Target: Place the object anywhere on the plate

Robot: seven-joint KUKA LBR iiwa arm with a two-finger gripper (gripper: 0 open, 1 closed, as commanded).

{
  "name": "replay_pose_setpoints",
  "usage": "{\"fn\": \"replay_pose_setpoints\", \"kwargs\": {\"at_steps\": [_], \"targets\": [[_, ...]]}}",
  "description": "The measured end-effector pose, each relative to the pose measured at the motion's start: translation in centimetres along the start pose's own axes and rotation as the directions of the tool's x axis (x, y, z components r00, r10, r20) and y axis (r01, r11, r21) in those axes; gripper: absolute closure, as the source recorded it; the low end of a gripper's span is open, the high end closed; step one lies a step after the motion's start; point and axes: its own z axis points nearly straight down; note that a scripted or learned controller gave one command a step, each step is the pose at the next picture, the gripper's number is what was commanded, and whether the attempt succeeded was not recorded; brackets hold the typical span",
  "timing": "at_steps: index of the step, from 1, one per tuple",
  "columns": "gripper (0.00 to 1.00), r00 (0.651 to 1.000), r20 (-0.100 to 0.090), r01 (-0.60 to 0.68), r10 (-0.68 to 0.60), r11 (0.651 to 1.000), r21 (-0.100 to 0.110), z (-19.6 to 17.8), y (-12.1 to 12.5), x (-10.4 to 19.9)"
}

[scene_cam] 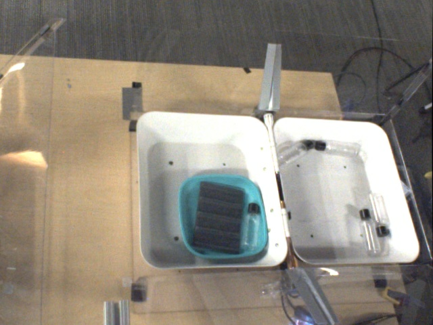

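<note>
Two shallow white bins are seen side by side on a wooden bench (67, 202). In the left bin (152, 181) a teal plate (191, 195) is set toward the near right corner. A dark ribbed block (218, 217) is laid flat on the plate, slightly tilted. A small clear item with a dark cap (253, 221) is noted just beside the block's right edge, on the plate's rim side. In the right bin (325, 202) clear items with dark caps (373, 222) are seen near the right wall, and another clear piece (312, 145) near the far wall. A grey upright bar (270, 80) is placed behind the seam between the bins.
</note>
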Motion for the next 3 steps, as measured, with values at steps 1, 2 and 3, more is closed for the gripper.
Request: {"fn": "replay_pose_setpoints", "kwargs": {"at_steps": [1, 2, 3], "targets": [[0.00, 1.000, 0.000, 0.001, -0.001, 1.000, 0.001, 0.0, 0.0, 0.0], [0.00, 0.996, -0.004, -0.091, 0.091, 0.996, 0.012, 1.3, -0.3, -0.1], [0.00, 0.996, -0.004, -0.088, 0.088, 0.996, 0.012, 1.3, -0.3, -0.1]]}}
